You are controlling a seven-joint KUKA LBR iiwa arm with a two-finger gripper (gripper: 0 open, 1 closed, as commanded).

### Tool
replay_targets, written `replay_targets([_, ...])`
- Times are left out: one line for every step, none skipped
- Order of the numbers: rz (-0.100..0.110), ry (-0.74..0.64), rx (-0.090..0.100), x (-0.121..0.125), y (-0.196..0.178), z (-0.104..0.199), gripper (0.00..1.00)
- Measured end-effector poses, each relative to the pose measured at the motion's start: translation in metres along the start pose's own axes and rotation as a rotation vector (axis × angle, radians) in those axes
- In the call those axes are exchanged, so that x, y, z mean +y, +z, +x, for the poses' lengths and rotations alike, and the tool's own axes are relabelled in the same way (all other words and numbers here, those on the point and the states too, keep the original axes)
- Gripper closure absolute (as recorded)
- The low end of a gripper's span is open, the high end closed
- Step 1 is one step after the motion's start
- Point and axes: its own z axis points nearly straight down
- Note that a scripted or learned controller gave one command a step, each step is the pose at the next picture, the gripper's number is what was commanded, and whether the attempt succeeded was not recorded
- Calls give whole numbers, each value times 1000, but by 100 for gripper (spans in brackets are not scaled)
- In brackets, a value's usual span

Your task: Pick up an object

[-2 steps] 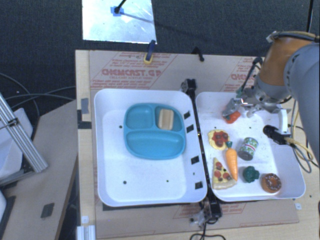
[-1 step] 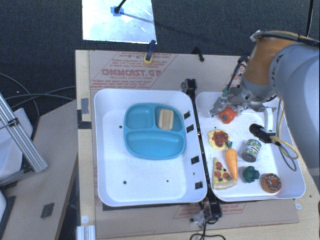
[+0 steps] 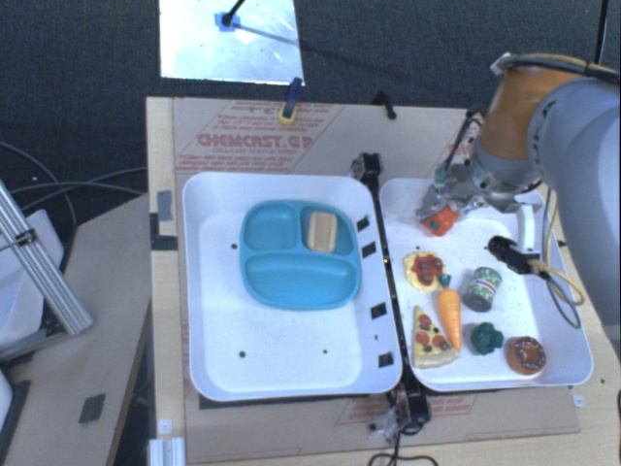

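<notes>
orange toy (image 3: 441, 221) sits right under your hand (image 3: 444, 205); you can't tell its grip. green can (image 3: 482, 287) lies near, below it.

Left bin (image 3: 218, 357): white, holding a light-blue divided plate (image 3: 296, 260) with a tan bread slice (image 3: 321, 230).
Right bin (image 3: 563, 348): white.
Far edge of right bin: red-orange object (image 3: 441, 221).
Middle of right bin: orange carrot (image 3: 449, 311); green-labelled silver can (image 3: 482, 288).
Near edge of right bin: dark green broccoli (image 3: 485, 338); brown doughnut (image 3: 526, 354); yellow, red-spotted pizza slice (image 3: 430, 338).
Arm (image 3: 568, 129): grey, orange band.
</notes>
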Motion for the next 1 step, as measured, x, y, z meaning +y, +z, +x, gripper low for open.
replay_targets([-4,-5,4,2,-99,83,100])
